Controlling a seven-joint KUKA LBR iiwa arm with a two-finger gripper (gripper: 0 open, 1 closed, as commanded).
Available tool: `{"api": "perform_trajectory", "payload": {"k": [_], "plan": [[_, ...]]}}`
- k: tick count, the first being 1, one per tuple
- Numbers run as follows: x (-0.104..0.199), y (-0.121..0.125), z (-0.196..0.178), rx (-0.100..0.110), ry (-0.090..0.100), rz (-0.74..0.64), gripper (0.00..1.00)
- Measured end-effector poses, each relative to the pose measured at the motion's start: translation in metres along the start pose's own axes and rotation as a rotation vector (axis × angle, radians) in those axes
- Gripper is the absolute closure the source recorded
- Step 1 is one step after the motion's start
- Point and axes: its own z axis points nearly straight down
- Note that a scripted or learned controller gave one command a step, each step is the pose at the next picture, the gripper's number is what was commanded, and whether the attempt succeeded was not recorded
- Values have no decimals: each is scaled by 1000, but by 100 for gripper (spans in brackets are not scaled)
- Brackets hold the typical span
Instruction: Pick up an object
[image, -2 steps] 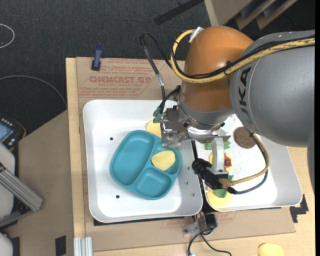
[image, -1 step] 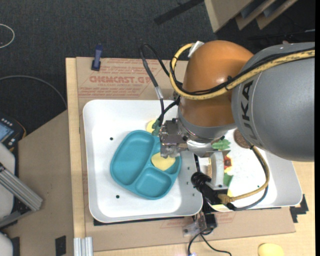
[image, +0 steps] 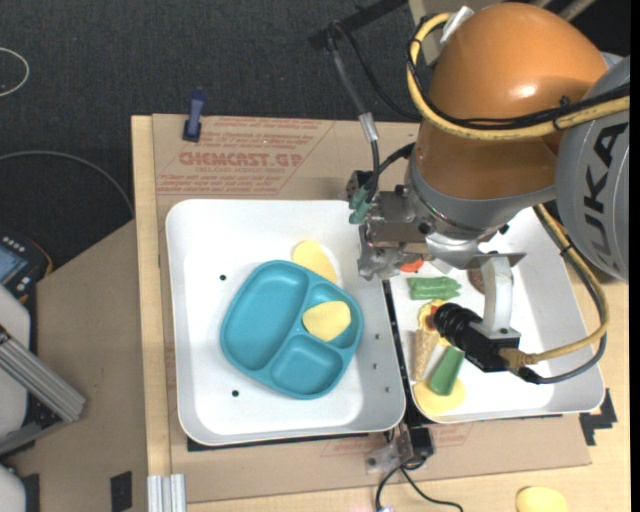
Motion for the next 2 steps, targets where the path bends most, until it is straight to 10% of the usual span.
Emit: {"api": "perform_trajectory", "payload": {"k": [2], "plan": [[2,1,-17,3,-1,-3,100]]}}
